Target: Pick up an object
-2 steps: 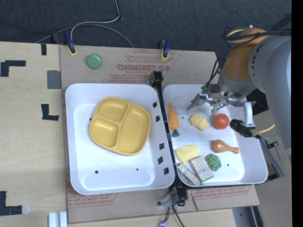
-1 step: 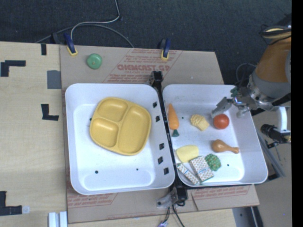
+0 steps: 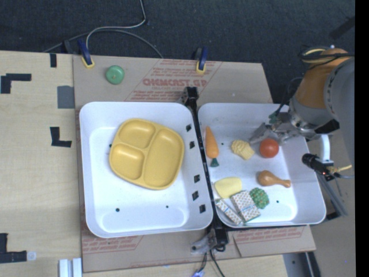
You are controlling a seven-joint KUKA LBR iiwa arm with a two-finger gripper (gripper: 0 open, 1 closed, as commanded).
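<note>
Evenly and fairly brightly lit from overhead — soft, short shadows under the yellow divided plastic plate (image 3: 146, 153) and along the shallow white plastic bins' (image 3: 95, 212) rims. Mild glare on the white bin floors. Slightly soft and grainy throughout — darkest over the far dark carpet (image 3: 230, 16).

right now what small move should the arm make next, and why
Probably ease the pincer down over the tomato. It sits just above and left of that tomato in the right bin, nothing shows between its fingers, and the tomato stands apart from the other food.
</note>
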